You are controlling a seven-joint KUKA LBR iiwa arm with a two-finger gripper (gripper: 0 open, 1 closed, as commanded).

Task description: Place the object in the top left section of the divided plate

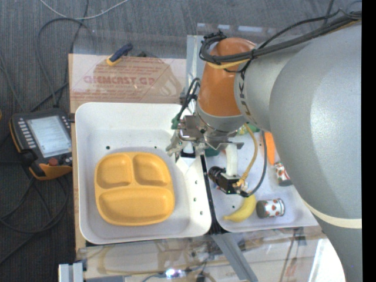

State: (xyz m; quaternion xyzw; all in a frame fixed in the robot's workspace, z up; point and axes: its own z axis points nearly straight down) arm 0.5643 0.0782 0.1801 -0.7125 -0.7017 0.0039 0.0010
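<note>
— Well, what is the biggest thing down there?

— My own arm [317,98]. It comes in grey from the right and covers much of the right bin [294,215]. The orange band [220,93] sits above the wrist, roughly over the wall where the two bins meet.

— And the bins?

— The left bin [88,128] lies beside the right one, their long walls touching. Behind the left bin a brown sheet with red print [129,84] lies flat, and a teach pendant [44,137] rests on the floor further left.

— Where is the plate?

— The yellow divided plate [134,188] lies flat in the left bin, towards the near wall. It has two small sections on the far side and one long section on the near side. Its top left section [114,170] faces the bin's left wall.

— Your gripper?

— My gripper [187,145] hangs over the dividing wall, just beside the plate's far right corner. Whether it is apart or together I cannot tell, and I see nothing clamped in it.

— And the object?

— I cannot tell which one is meant. A banana [242,209] lies in the right bin near its front wall, a small white can with red spots [270,207] lies on its side just beside it, and an orange stick-shaped item [269,148] lies further back against my arm.
</note>
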